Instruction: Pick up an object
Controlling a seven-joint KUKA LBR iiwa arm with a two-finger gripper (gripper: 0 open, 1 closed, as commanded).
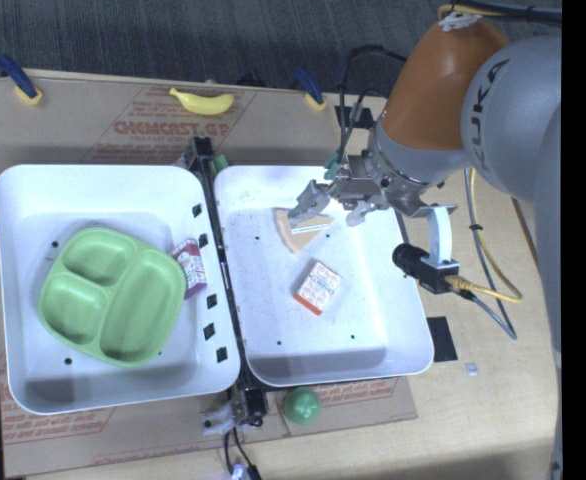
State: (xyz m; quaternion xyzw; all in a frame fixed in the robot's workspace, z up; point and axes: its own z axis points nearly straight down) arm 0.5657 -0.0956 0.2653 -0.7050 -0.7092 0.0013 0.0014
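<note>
Reaching in from the right, the big grey arm bends down over the right bin. It is the largest thing here, and its orange band sits just above the wrist. It leans low so that its hand can get down to the things in the bin.

The bench holds two white bins side by side on a sheet of cardboard. Blue clamps at the far edge seem to pin the cardboard down so it does not slide.

The left bin holds a green tray with three dips in it. A small dark red packet lies just beside the tray, near the wall between the bins.

In the right bin, a pale wedge lies at the far side. The hand is right over it, and the tips look like they touch its far edge. I think the wedge is the thing the arm is going for. I cannot tell if the hand is wide or narrow, or if it has the wedge yet, because the metal parts blur together.

A small red and white box lies near the middle of the same bin, apart from the hand.

A yellow banana rests on the cardboard past the bins. A little green ball sits on the near side, outside both bins.
</note>
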